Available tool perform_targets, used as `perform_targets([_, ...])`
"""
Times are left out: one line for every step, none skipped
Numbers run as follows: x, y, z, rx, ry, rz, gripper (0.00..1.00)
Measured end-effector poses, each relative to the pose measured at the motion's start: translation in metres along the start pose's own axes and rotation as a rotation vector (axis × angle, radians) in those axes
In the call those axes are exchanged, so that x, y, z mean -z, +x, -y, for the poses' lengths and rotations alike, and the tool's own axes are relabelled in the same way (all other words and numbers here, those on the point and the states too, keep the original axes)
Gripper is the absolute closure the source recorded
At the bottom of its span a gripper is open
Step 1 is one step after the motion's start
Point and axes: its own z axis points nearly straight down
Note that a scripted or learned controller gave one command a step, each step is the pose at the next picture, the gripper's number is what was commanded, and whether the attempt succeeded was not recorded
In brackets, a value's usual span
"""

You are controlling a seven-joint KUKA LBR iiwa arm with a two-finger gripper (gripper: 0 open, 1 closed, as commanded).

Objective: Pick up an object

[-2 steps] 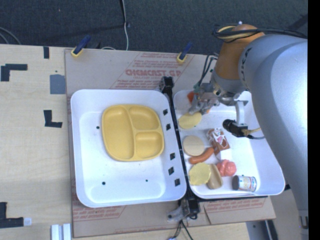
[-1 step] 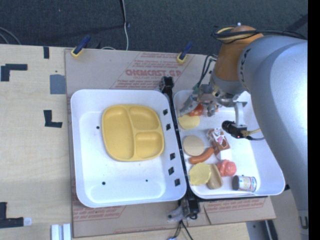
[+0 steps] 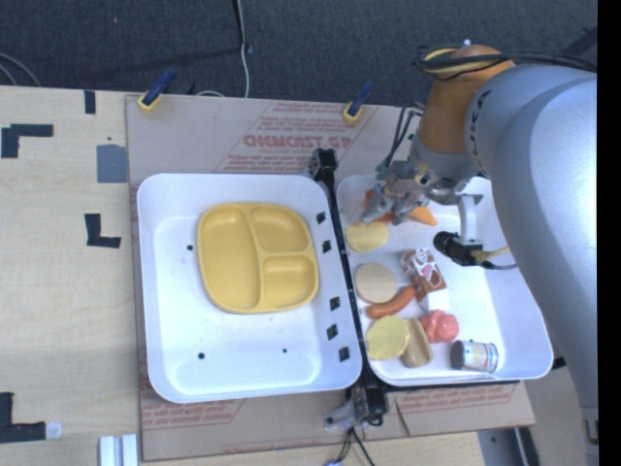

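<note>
My gripper (image 3: 390,200) hangs low over the far left corner of the right bin (image 3: 524,309). Under and beside it lie a small red piece (image 3: 372,202) and an orange carrot-like piece (image 3: 423,216). A pale yellow round piece (image 3: 367,236) lies just in front of the gripper. Nothing shows as lifted off the bin floor. The wrist hides what lies directly beneath it.
The right bin also holds a beige disc (image 3: 376,282), a sausage (image 3: 390,304), a red-and-white packet (image 3: 425,270), a pink lump (image 3: 441,325), a yellow disc (image 3: 386,338) and a small can (image 3: 475,355). A yellow divided plate (image 3: 259,257) lies in the left bin (image 3: 165,289).
</note>
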Motion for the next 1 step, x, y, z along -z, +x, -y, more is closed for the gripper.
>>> perform_targets([0.0859, 0.0735, 0.0238, 0.007, -0.021, -0.004, 1.0])
